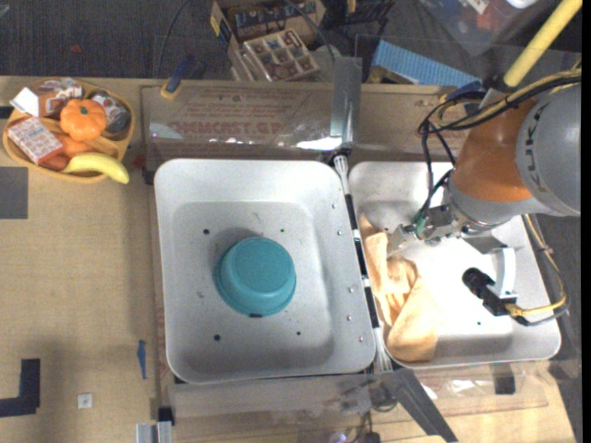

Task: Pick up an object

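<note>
A teal bowl (257,276) lies upside down in the middle of the left white bin (185,192). A crumpled pale orange cloth (399,293) runs along the left wall of the right bin (526,340), from the upper left down to the front. My gripper (410,233) reaches in from the right, low over the cloth's upper end. From this angle I cannot make out whether it touches or holds the cloth. The grey arm with its orange band (494,160) hangs over the right bin's back right part.
A wooden plate (28,150) with an orange toy pumpkin (83,118), a banana (97,164) and small boxes sits on the bench at the far left. Crates and cables lie behind the bins. A metal divider (343,109) stands at the back between the bins.
</note>
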Robot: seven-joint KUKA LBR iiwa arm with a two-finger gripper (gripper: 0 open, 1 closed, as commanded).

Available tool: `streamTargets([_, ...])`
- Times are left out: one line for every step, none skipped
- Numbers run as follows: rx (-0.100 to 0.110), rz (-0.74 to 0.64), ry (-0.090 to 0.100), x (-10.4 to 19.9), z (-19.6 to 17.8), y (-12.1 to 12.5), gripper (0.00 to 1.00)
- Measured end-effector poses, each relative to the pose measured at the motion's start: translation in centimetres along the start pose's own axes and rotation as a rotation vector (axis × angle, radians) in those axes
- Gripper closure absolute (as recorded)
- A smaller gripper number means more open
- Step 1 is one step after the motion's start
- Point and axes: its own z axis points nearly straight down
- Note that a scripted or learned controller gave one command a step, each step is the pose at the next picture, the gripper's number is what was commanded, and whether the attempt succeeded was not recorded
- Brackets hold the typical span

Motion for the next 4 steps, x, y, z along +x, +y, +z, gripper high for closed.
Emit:
streamTargets([-0.002, 0.016, -0.002, 0.8, -0.1, -2.6, 0.0])
streamTargets([-0.003, -0.007, -0.001, 1.4, -0.1, -6.4, 0.0])
streamTargets([-0.006, -0.074, -0.004, 2.5, -0.1, -9.3, 0.0])
streamTargets([0.015, -0.021, 0.003, -1.2, -4.8, -10.8, 0.0])
